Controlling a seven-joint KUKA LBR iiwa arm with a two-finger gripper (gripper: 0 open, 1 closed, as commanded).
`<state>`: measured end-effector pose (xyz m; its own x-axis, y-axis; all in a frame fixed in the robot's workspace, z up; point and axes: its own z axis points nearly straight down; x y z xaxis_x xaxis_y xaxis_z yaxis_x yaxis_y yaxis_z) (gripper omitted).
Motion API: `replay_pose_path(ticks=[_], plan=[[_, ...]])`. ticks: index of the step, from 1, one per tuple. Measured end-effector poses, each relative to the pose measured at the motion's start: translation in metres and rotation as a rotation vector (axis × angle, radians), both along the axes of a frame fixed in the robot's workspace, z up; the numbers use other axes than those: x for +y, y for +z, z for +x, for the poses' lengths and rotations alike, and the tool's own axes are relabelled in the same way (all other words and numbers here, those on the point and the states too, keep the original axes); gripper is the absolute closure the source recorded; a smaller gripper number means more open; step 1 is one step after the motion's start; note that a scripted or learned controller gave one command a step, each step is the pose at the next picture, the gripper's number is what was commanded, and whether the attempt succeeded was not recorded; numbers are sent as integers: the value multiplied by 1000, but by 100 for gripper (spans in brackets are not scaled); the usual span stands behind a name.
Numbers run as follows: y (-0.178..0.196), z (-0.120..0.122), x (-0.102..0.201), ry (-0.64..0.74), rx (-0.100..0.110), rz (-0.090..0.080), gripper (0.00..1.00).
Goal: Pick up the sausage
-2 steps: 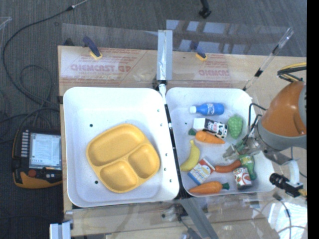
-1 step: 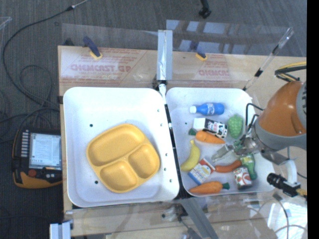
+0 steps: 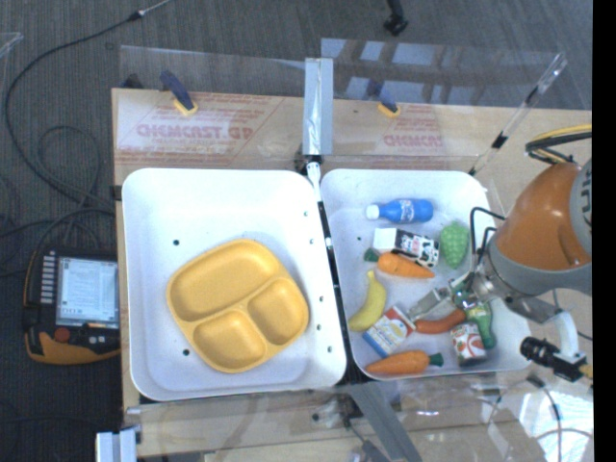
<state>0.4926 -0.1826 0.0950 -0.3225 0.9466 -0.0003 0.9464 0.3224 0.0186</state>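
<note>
Lying near the right bin's (image 3: pixel 337 258) front – a carrot (image 3: pixel 397 362), then the sausage (image 3: pixel 441 322). Claw (image 3: pixel 452 296) is hovering just above the sausage, fingers spread, gripping nothing. Farther back, a blue bottle (image 3: pixel 404 211) is resting.

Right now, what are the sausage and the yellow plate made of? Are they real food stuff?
The sausage looks like toy plastic: smooth, evenly orange-red, with a slight shine, so probably not real meat. The yellow plate also looks like molded plastic, matte, one solid color, with three rounded compartments pressed into it. The banana beside the sausage has the same smooth, even toy look.
</note>
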Motion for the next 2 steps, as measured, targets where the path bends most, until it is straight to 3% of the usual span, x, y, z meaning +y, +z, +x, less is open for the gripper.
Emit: replay_pose_path(ticks=[1,2], plan=[[9,2,-2,-2,-10,-9,100],[9,2,1,2,-7,-5,0]])
